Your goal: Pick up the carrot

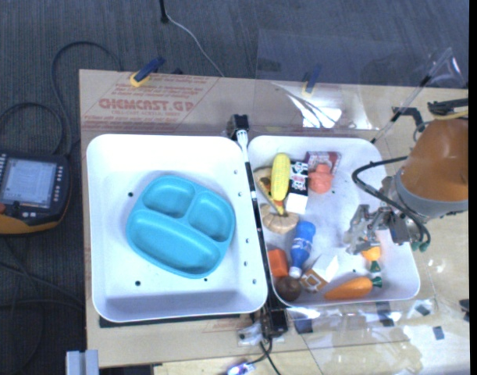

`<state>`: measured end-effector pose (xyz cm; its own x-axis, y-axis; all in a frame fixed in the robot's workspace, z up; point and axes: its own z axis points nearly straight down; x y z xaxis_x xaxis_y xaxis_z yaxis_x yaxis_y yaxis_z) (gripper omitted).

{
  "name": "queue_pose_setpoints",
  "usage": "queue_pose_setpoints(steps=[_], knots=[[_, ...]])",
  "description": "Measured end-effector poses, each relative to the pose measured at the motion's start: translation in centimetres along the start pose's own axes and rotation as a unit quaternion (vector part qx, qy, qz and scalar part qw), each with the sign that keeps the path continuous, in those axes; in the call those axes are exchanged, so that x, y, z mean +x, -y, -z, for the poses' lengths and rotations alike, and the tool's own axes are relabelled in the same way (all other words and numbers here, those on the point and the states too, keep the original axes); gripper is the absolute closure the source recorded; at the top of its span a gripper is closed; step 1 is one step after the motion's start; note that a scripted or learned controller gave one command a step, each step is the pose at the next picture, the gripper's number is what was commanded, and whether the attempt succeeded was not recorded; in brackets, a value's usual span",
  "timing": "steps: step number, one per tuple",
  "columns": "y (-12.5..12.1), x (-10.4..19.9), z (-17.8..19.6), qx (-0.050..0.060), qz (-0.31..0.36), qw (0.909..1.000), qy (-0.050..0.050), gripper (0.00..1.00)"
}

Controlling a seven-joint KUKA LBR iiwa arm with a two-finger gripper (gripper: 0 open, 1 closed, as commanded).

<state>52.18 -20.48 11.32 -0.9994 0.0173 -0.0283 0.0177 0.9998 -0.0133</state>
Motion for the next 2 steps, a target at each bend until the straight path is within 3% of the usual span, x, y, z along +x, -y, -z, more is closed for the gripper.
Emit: queue_pose_setpoints(steps=[1,2], knots=[[0.0,0.0,0.0,0.0,0.0,1.0,0.0,0.0],[-0.6,-2.8,-2.3,-0.005,-0.056,0.9984,-0.01,0.0]])
